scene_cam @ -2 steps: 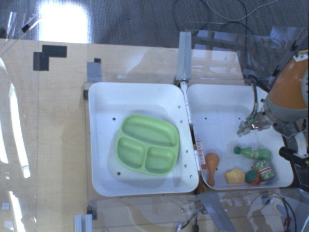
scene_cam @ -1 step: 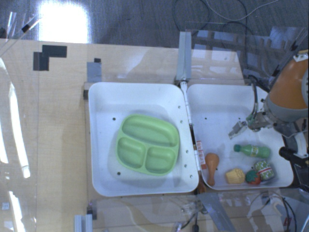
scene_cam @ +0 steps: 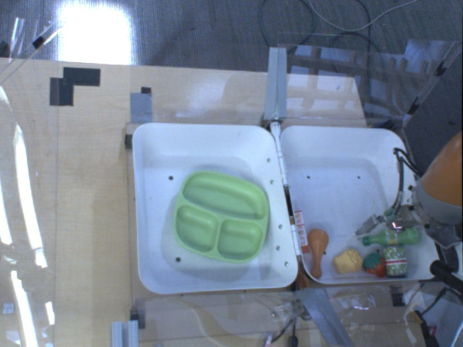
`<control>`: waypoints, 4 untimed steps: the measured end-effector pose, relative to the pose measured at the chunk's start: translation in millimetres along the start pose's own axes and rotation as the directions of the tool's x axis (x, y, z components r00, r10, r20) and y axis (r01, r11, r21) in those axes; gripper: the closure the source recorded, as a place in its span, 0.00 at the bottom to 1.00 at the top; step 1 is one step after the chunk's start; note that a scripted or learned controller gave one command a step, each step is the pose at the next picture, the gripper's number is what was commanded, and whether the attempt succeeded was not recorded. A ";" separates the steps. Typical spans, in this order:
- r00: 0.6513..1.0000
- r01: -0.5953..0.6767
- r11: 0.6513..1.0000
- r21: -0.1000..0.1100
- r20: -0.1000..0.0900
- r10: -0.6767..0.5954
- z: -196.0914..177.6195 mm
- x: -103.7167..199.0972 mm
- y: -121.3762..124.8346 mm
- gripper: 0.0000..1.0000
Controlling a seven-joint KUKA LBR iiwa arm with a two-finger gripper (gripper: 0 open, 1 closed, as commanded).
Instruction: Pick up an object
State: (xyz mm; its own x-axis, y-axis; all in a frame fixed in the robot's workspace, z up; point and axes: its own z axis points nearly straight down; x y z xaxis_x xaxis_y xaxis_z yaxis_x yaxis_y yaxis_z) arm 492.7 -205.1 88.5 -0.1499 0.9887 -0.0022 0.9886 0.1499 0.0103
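In the right bin several small objects lie along the front edge. A brown drumstick-shaped piece is at the front left, with a yellow lump beside it. Further right are a red piece, a small patterned can and a green bottle lying on its side. My gripper hangs low at the bin's right side, directly over the green bottle. The grey wrist and its orange band come in from the right edge. Nothing shows clearly as being held.
The left bin holds a green divided plate in its middle. A raised divider separates the two bins. A metal post stands behind them, and cables run across the floor at the back.
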 end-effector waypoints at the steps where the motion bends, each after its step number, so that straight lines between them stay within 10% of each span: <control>1: 1.000 0.003 1.000 -0.008 0.002 -0.003 -11.7 0.4 4.0 1.00; 2: 0.992 0.122 0.992 0.003 -0.001 -0.122 -93.8 79.8 30.9 1.00; 3: 0.993 0.122 0.993 0.003 -0.001 -0.122 -93.7 79.7 30.8 0.00; 4: 0.990 0.139 0.990 0.006 -0.002 -0.139 -24.6 84.1 116.5 0.00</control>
State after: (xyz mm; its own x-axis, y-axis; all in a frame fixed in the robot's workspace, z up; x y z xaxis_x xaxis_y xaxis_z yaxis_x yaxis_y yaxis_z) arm 595.0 -104.5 114.2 -0.2858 0.9583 -0.0014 0.9583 0.2858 0.0038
